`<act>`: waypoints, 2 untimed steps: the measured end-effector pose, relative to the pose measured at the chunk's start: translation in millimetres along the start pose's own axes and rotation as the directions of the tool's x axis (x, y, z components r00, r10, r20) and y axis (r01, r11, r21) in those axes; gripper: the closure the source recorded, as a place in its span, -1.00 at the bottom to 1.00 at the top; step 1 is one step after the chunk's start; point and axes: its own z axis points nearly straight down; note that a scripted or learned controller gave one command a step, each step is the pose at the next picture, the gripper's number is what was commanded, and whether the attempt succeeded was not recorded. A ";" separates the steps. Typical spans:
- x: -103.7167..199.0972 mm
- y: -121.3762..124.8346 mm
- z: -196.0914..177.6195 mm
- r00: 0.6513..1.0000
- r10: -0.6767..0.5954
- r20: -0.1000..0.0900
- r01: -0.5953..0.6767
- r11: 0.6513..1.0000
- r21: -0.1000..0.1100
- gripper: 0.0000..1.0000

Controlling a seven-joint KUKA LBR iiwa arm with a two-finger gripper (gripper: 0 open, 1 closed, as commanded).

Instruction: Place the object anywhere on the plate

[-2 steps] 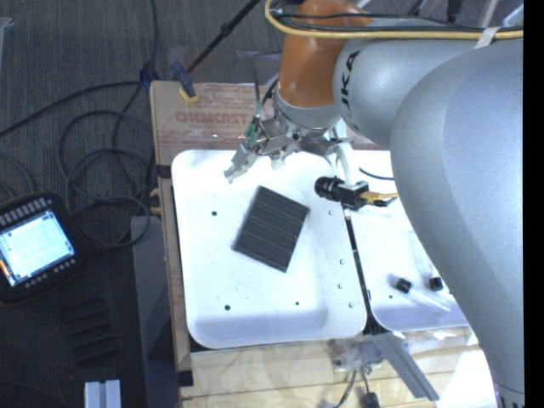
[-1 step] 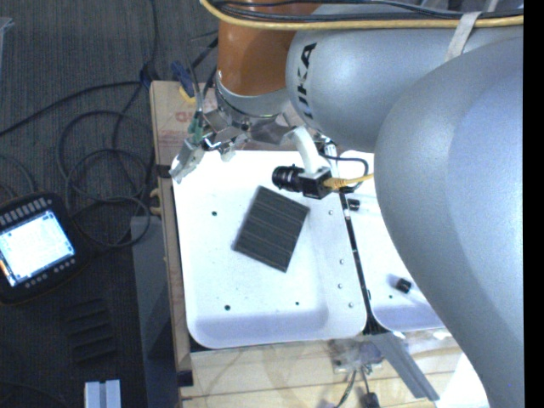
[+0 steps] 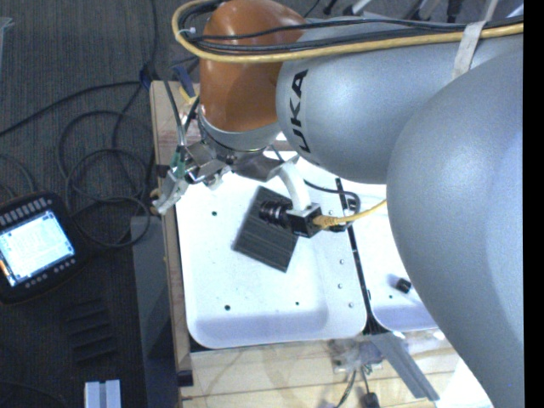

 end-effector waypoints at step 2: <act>-80.6 -20.7 -11.1 0.803 -0.596 0.003 0.596 0.803 -0.003 -1.00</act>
